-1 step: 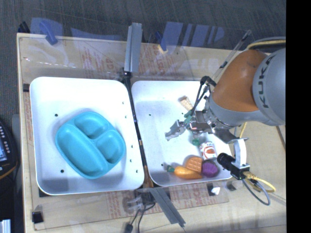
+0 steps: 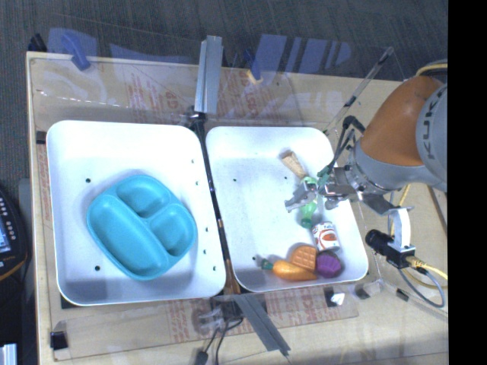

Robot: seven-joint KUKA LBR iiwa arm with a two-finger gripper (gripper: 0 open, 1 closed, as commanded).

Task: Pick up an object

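I see the gripper (image 2: 308,197) low in the right bin (image 2: 243,204), just above a green object (image 2: 307,216); if it is open or closed I cannot tell. Toy foods (image 2: 312,261) lie near the front wall.

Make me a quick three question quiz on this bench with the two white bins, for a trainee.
1. True or false: the blue divided plate lies in the left bin.
2. Which bin is the gripper over?
A. left
B. right
3. Fill in: beside the purple toy in the right bin's near corner lies an orange toy ____.

Key: 1 true; 2 B; 3 carrot.
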